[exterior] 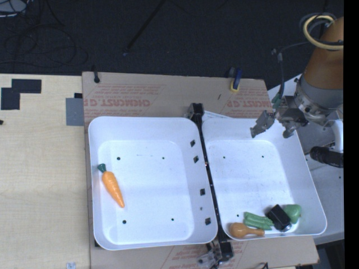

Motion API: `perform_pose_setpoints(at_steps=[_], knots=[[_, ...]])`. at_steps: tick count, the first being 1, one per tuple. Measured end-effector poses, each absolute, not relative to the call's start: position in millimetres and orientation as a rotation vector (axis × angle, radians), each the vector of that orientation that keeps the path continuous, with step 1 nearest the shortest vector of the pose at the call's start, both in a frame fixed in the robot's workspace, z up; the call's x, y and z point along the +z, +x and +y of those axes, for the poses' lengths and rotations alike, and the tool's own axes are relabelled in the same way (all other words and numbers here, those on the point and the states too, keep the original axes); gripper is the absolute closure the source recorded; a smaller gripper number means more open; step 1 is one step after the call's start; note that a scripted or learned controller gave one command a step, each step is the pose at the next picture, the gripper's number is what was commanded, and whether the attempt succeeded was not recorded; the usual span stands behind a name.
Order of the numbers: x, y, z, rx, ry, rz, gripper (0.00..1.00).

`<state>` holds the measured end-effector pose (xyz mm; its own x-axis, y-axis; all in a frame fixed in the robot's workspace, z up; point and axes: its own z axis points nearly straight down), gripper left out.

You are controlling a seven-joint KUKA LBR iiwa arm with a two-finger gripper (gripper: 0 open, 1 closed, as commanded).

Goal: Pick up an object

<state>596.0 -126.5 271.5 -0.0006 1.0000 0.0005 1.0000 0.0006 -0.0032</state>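
We see the gripper [276, 125] spread wide and holding nothing above the right bin's [314, 189] far edge, poised, we judge, to descend. Smooth plastic toys cluster at its near edge: green pod [258, 221], black block [279, 217], tan gourd [245, 230]. A tapered carrot [113, 188] lies by the left bin's [95, 150] left wall.

Orange carrot [114, 188], white bins [185, 133], black block [278, 217]
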Motion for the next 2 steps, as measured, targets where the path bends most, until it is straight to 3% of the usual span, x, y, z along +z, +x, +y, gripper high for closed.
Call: perform_pose_setpoints(at_steps=[1, 2], knots=[[406.1, 604.8, -61.8, -0.015, -2.218, -2.237, 0.00], [406.4, 603.4, -65.7, 0.005, -2.216, -2.224, 1.00]])
